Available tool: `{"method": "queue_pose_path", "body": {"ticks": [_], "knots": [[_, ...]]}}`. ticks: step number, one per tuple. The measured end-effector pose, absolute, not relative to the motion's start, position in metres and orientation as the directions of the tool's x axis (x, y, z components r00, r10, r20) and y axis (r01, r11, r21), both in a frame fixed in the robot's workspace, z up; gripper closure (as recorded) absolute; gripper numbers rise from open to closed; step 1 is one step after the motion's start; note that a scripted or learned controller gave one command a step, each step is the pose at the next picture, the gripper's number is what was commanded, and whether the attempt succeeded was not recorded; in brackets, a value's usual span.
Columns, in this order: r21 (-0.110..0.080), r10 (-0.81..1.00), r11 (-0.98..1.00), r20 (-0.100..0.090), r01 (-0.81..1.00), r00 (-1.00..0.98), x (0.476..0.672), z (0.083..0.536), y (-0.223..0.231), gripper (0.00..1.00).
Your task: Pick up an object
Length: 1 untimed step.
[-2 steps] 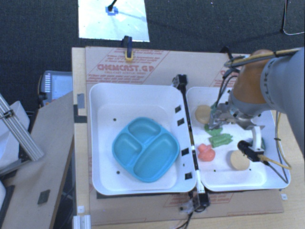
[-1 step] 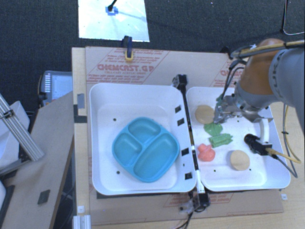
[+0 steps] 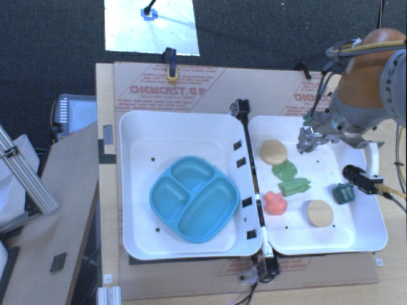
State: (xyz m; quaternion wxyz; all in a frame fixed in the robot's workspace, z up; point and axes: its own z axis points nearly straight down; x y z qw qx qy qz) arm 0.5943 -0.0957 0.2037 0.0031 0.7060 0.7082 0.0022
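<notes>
The end effector (image 3: 308, 138) hovers over the right white bin (image 3: 362, 234), its state impossible to tell, just beside the round tan cookie-shaped piece (image 3: 274, 151). It should centre above that piece, then descend straight.

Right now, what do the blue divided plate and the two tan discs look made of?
Blue three-compartment plate: likely moulded plastic, smooth with a soft sheen on its ridges. Tan round discs: matte, evenly coloured, possibly foam or soft plastic toy food; the view leaves that open.
</notes>
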Motion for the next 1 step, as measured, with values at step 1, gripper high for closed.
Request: {"method": "queue_pose_path", "body": {"ticks": [1], "knots": [[0.007,1.000,0.004,-0.001,1.000,-0.004,0.5958,0.2536,-0.0959,1.00]]}}
